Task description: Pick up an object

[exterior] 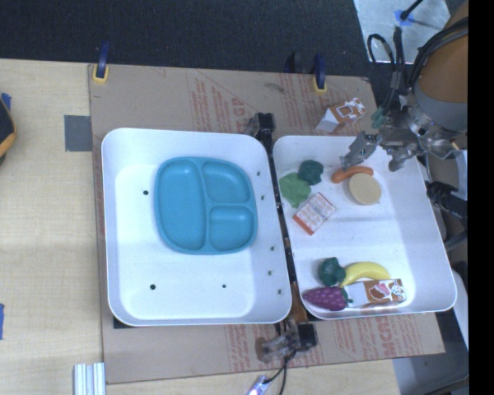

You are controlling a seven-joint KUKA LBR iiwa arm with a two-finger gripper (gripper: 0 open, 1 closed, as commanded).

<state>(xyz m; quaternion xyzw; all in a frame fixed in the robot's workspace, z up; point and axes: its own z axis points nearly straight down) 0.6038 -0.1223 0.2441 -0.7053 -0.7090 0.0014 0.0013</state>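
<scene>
My gripper hangs over the far part of the right bin, fingers spread open with nothing between them. Just below it lie an orange carrot and a round tan biscuit. Further left are two green broccoli pieces and a red-and-white packet. Near the front edge sit a green vegetable, a banana, purple grapes and a small carton.
The left bin holds a blue divided plate. A small brown-and-white packet lies on the cardboard behind the right bin. Clamps and cables crowd the far right corner by the arm.
</scene>
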